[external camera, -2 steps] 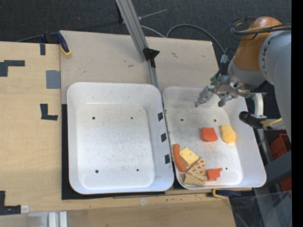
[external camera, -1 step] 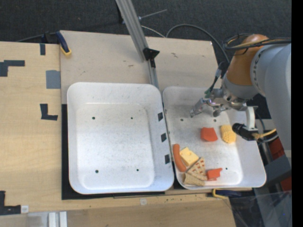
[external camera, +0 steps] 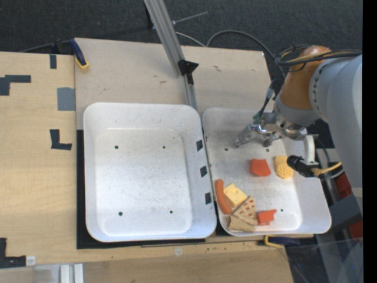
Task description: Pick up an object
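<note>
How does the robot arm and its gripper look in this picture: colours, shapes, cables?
The arm is a thick, rounded grey tube with an orange band above the wrist. A thin dark cable arcs over the orange part. The gripper is small, of grey metal, with slim fingers. A black part with a yellow cable sits beside the wrist.

Pincer low over the right bin, apart from the orange block and yellow sponge.
</note>
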{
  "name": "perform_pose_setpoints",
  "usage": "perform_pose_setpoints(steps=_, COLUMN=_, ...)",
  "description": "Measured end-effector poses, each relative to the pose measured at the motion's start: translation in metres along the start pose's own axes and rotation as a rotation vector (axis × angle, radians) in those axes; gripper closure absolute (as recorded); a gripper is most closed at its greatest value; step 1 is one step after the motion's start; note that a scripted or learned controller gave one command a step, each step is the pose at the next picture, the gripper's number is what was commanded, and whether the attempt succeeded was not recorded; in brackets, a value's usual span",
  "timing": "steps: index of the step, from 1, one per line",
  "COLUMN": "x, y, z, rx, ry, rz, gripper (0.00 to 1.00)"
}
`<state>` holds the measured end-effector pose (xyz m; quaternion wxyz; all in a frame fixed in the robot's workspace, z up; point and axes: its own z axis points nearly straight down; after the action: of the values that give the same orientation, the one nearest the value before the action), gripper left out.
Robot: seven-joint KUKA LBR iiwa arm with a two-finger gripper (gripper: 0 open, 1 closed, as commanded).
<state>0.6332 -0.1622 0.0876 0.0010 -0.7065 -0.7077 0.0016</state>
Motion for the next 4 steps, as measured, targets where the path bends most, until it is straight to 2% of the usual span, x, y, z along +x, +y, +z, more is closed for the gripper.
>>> perform_pose_setpoints(steps=1, x=0.001, y=0.0, z=-0.011, rx=-0.001, ry=0.0, rz=-0.001, gripper=1.0)
perform_pose_setpoints(steps=2, x=-0.001, y=0.005, z=-0.054, rx=-0.006, ry=0.0, rz=0.0, gripper=1.0)
perform_pose_setpoints(steps=4, x=-0.009, y=0.009, z=-0.166, rx=-0.009, ry=-0.001, rz=0.0, gripper=1.0)
